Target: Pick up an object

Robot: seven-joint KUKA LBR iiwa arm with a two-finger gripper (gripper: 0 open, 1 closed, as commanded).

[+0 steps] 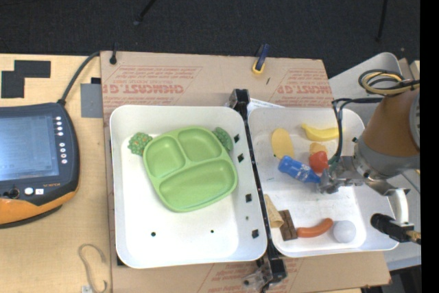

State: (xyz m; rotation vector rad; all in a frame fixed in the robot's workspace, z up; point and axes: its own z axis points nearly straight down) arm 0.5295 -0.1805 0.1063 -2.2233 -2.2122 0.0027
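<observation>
Lying near the right bin's front edge: orange sausage, white ball, light, smooth, best pinched mid-length. Farther back, gripper touching blue bottle by red piece; finger state unreadable.

One fixed camera looked down at a slant on both bins, the arm entering from its right.

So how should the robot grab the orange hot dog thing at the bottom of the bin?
Probably by the middle of the sausage, coming straight down, with the fingers closing across its narrow width. It lies flat and long, running left to right. A brown block touches its left end and a white ball sits by its right end, so the ends are crowded.
</observation>
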